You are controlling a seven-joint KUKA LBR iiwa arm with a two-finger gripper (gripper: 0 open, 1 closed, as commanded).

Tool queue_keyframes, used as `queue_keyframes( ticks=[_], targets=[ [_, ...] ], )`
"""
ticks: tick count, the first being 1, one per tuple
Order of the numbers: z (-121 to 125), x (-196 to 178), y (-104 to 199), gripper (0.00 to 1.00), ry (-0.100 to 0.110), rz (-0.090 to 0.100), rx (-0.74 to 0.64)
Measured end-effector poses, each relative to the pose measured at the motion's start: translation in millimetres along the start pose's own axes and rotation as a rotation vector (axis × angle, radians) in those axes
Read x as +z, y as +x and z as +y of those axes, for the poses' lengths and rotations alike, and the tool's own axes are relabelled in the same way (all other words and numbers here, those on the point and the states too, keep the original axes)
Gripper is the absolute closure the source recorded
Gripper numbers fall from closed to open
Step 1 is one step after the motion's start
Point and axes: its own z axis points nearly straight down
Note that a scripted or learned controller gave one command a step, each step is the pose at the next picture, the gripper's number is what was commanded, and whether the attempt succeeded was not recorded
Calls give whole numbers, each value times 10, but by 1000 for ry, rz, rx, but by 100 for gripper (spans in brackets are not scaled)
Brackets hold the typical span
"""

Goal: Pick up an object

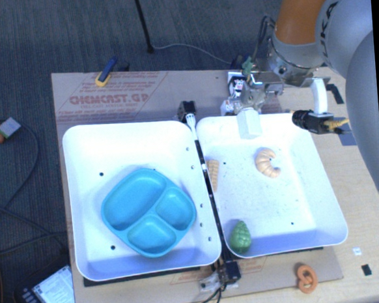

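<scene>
Nearest the camera, below the right bin (326,231), a small orange ring-shaped piece (306,277) lies on the counter (373,244). Just inside that bin's near rim, toward its left corner, sits a green lumpy object (239,236). Left of the right bin, the other bin (81,189) holds a blue divided tray (149,211). Farther up in the right bin, a pale croissant-like piece (267,162) lies near the middle, and a thin orange cone (213,174) rests against the left wall. At the bin's far rim hangs the gripper (249,124), a pale block at its tip; whether its jaws are wide or narrow cannot be told from this angle, and nothing is visibly between them.

By my reading, the step in hand is the approach: no object is lifted yet. The croissant-like piece lies closest to the gripper, so the next move likely calls for travelling inward over the bin and descending squarely over it.

Wrist hardware hides the fingers, and the arm is cut off at the frame's upper right.
</scene>
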Motion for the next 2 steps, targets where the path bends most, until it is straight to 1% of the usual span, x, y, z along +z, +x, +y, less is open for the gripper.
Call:
queue_keyframes(
  ticks=[1, 2],
  targets=[
    [162, 285, 918, 100, 5, 2, -2],
    [-279, 377, 1427, 100, 4, 2, -1]
  ],
)
